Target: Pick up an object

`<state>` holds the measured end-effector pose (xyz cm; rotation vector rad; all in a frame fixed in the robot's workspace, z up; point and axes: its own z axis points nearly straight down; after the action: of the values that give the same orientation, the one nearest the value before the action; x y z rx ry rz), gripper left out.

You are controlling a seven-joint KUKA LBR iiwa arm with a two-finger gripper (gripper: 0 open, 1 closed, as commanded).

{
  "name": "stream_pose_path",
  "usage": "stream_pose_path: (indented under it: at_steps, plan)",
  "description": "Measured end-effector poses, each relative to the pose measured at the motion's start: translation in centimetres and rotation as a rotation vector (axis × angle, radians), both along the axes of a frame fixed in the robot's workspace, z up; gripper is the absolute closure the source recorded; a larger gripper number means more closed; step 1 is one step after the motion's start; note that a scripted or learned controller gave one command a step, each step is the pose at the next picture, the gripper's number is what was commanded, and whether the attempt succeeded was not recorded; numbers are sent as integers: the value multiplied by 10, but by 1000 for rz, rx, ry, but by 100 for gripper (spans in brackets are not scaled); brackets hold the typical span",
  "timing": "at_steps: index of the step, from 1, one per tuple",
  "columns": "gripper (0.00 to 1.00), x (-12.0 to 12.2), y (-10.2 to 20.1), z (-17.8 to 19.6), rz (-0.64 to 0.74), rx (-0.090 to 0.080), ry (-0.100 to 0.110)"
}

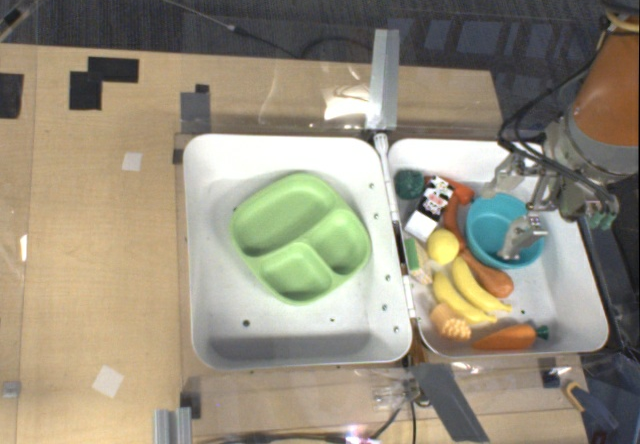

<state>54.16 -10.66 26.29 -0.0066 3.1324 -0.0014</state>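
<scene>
From my end nothing is lifted: my claw (522,232) hangs inside the blue bowl (497,228) in the right bin (590,317); I cannot tell its state

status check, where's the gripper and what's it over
Gripper low in right bin, over the teal bowl; jaw state unclear. Nothing seen held. Bananas, lemon, carrot crowd beside bowl. Green divided tray alone in left bin.

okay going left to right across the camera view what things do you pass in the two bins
Green divided plate → yellow lemon → teal bowl, with the tool over its right side.
</scene>
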Motion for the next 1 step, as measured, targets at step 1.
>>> stream_pose_path:
  at_steps: [1]
  plan:
    - [0, 12, 3, -166, 102, -1, -1]
